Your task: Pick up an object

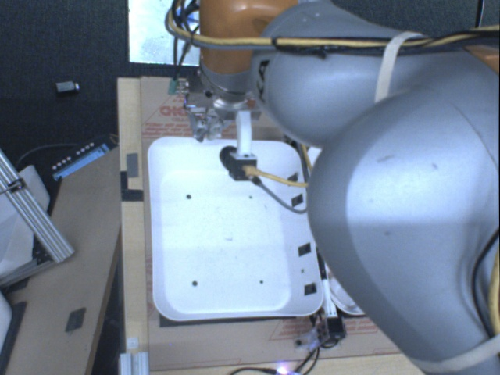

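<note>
Over the far rim of the left bin: the gripper (205,125) hangs just at the back edge. It is bare metal, small and blocky, and I cannot tell whether it is spread or pressed together.
Object to pick: I cannot tell where it lies, as the arm (391,170) covers nearly all of the right bin (346,305).
Risk, placement: so close to the rim, a descent would likely strike the bin wall or close on nothing.
Risk, surface: the bin floor looks slick, so a nudged thing would probably skid away rather than seat.
Risk, sight: the arm's bulk hides much of the bench, so a miss there may go unnoticed.
Left bin (226,256): white moulded plastic, smooth and shallow, with rounded corners and a few small dark dots (189,198) on its floor.
Arm shells: grey, glossy and bulbous, with a smooth, domed orange band (242,6).
Bench sheet (168,109): brown, matte and cardboard-like, with red print.
</note>
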`<state>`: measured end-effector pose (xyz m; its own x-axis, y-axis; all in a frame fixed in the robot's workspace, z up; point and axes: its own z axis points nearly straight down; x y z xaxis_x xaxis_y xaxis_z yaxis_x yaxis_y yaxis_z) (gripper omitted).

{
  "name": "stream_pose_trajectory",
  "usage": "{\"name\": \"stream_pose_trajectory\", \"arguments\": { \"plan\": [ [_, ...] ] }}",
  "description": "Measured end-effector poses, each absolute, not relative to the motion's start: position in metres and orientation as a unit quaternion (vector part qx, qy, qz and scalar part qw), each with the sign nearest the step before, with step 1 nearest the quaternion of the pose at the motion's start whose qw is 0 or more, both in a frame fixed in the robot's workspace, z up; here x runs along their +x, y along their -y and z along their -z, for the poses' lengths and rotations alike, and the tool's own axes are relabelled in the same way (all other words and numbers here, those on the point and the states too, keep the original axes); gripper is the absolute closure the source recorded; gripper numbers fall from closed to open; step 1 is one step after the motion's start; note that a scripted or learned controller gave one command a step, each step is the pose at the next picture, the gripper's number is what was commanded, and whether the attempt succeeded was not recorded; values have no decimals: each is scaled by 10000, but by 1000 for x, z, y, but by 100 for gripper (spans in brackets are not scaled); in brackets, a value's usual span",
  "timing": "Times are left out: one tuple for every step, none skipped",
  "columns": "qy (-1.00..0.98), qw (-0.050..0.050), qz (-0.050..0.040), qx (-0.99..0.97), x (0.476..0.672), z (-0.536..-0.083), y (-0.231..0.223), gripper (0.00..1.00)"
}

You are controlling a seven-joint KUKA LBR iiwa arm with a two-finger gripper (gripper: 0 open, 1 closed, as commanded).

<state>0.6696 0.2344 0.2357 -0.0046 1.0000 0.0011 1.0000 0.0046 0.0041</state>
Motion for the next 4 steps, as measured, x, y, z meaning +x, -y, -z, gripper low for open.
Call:
{"name": "stream_pose_trajectory", "arguments": {
  "plan": [
    [-7091, 32, -67, 7051, 670, -357, -234, 100],
    [-7097, 8, -16, 7045, 668, -383, -235, 100],
    [-7094, 3, -8, 7048, 668, -370, -235, 100],
    [-7095, 5, -9, 7047, 668, -368, -235, 100]
  ]
}}
